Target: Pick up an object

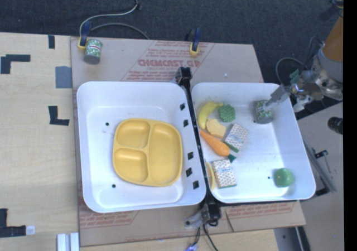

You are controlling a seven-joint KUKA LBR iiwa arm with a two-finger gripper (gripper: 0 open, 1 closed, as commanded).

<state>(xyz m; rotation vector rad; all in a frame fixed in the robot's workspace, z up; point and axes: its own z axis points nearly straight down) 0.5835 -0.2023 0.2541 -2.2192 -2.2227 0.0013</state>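
Over the right bin's [295, 149] upper corner, our gripper [266, 109] meets a small can [262, 111]; we cannot tell its grasp. So close to the wall, the can could slip sideways.

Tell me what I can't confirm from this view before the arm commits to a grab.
- Gripper, camera view: its tip is blurred and small against a greyish object in the right bin; finger state and contact unreadable.
- Arm: cut off by the right edge.
- Small boxes: print too small to read.
- Banana: lower end hidden behind the neighbouring pieces.
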